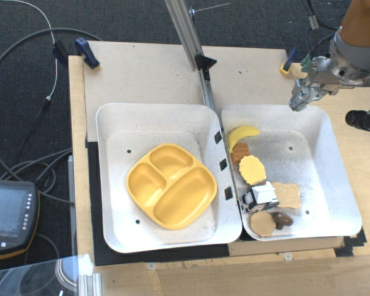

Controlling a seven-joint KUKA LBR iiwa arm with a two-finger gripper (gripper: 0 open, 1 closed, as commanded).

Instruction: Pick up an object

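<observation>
Fig.: overhead slant view of the surface (142,73) w/ two white bins. The left bin (111,134) holds a yellow divided plate (171,185). The right bin (324,165) holds the candidate objs., all crowded along its left wall: a banana (242,134) at top, a brown block (240,152) just below it, a yellow scalloped piece (252,169), a small white-and-black item (261,195), a tan slice (287,194), a tan round disc (263,224) and a dark brown lump (282,219) at the bottom. You see the arm coming in from the right, w/ the hand (298,102) hanging over the right bin's top rim, well apart from every obj.; nothing sits between its tips, and you cannot tell whether it is open or closed at this res. Risks, as judged: the objs. touch or overlap, so a descent may clip two at once or nudge one aside; those tight against the wall leave little room for a tip on that side, and flat pieces such as the disc and slice offer little to pinch, so a closure may come up w/ nothing.
</observation>
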